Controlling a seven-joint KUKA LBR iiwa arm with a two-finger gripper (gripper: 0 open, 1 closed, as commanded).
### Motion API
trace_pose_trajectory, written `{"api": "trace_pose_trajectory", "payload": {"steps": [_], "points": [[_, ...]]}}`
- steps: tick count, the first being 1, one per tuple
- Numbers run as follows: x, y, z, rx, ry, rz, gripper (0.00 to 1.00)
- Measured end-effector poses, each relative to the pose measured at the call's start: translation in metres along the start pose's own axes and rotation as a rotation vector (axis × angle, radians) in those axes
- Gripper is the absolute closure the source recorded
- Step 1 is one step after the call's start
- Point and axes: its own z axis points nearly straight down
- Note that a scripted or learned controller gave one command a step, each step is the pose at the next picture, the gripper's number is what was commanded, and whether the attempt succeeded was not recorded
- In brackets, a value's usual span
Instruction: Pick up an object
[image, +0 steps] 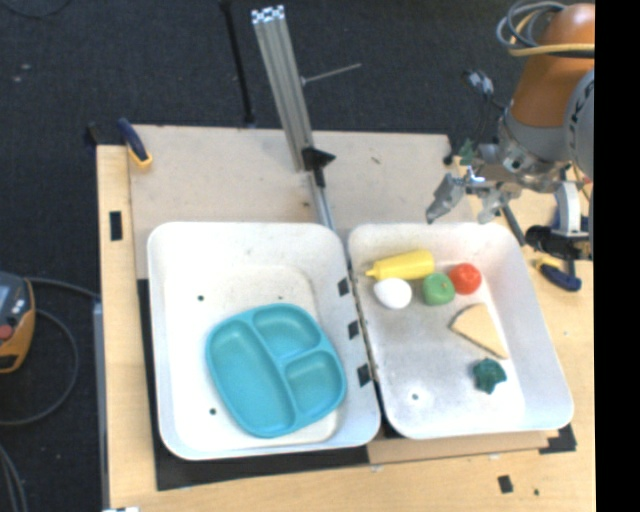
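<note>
My gripper (466, 207) hangs above the far rim of the right bin (545, 400), its two fingers spread apart and open with nothing between them. Below it, inside that bin, lie a yellow squeeze-bottle shape (402, 265), a white egg (392, 293), a green ball (437, 290) and a red tomato (465, 278) in a close row. Nearer the front rest a tan wedge (479, 330) and a small dark green piece (488, 375).
The left bin (180, 260) holds a blue divided plate (276, 368). A metal post (290, 100) rises behind the bins. Blue-handled tools (555, 268) lie on the bench at the right, and a clamp (134, 143) sits at the back left corner.
</note>
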Motion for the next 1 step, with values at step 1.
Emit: {"api": "trace_pose_trajectory", "payload": {"steps": [1], "points": [[0.0001,0.0022,-0.0083,-0.013,-0.003,-0.002,0.0]]}}
